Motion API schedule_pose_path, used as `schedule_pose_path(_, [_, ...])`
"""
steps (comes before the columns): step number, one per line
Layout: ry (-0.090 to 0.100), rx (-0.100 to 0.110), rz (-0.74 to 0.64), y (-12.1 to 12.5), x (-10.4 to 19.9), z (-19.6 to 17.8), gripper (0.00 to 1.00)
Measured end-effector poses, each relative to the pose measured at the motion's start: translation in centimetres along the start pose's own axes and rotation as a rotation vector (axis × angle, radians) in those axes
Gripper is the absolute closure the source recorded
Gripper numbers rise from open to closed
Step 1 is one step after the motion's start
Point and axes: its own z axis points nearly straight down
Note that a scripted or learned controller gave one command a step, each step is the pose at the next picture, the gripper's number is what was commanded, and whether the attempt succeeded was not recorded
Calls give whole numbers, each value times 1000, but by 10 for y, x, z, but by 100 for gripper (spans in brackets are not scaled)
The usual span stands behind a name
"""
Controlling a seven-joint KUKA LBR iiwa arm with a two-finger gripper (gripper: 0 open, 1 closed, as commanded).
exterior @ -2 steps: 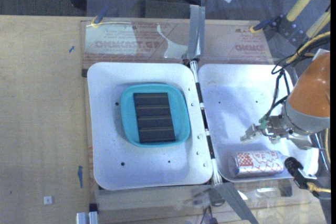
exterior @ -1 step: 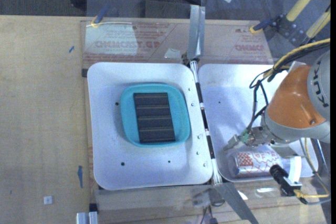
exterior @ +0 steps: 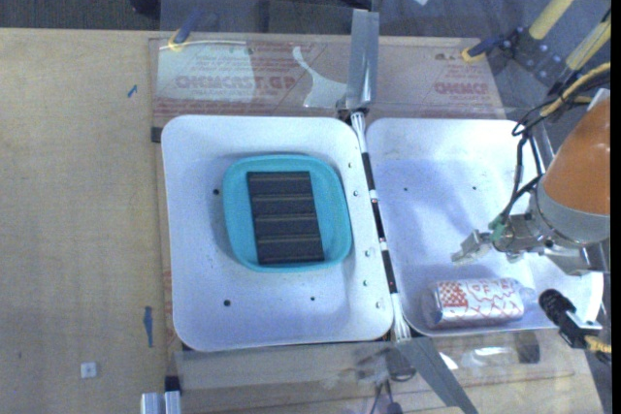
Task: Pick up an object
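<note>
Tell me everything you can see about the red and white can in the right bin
The can is a small cylinder with a red and white patterned wrap and a pale end facing the view's left. It looks like a metal or foil-wrapped drink can. It lies on its side, lengthwise along the near wall of the right bin, near that bin's front corner. The gripper hangs just above and beyond it, apart from it.

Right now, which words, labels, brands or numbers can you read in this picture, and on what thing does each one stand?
"CHEMCAST GP", as far as it reads, faint red print on the clear sheet behind the left bin.
The same red print, too blurred to read, on the clear sheet behind the right bin.
Red and white pattern on the can lying in the right bin: no letters can be read.
</note>
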Motion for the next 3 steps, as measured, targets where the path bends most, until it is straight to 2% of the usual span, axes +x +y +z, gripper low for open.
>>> schedule_pose_path(1, [-1,-5,-125,3,36,52,0])
schedule_pose_path(2, [0,-1,-215,2,26,1,0])
schedule_pose_path(3, [-3,-13,-417,7,44,52,0])
